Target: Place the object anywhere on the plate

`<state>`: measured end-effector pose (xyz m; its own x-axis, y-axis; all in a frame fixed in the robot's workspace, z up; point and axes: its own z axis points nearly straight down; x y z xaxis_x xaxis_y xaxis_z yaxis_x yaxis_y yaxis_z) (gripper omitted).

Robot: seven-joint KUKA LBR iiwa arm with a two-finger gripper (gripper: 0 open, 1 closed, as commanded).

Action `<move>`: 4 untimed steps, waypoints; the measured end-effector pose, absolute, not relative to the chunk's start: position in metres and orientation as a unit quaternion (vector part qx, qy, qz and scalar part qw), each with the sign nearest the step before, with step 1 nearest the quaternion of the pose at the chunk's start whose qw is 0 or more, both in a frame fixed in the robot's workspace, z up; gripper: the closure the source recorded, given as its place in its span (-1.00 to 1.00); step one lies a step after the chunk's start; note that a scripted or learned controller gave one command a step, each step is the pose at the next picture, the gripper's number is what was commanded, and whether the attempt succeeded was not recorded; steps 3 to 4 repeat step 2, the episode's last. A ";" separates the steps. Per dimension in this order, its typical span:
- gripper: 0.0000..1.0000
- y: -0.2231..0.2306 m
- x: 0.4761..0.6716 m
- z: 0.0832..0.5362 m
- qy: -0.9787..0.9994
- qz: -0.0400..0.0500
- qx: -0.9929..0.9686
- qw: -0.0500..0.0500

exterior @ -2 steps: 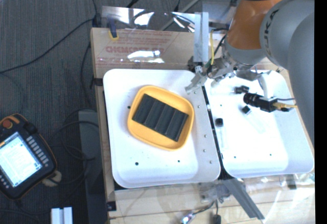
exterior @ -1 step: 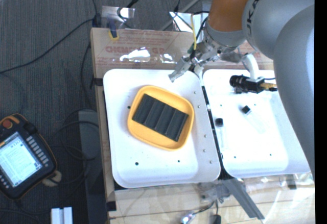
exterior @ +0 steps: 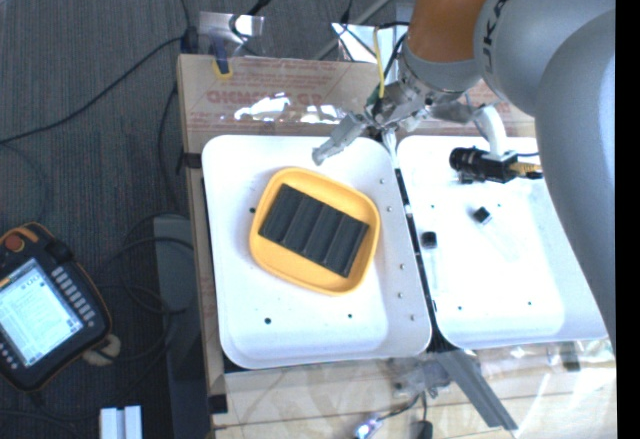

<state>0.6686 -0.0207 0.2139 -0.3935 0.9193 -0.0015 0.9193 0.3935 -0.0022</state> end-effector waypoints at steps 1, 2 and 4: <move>-1.00 -0.012 0.669 0.232 0.845 -0.002 0.535 0.001; -1.00 -0.006 0.669 0.260 0.848 -0.001 0.530 0.000; -1.00 -0.006 0.669 0.260 0.848 -0.001 0.530 0.000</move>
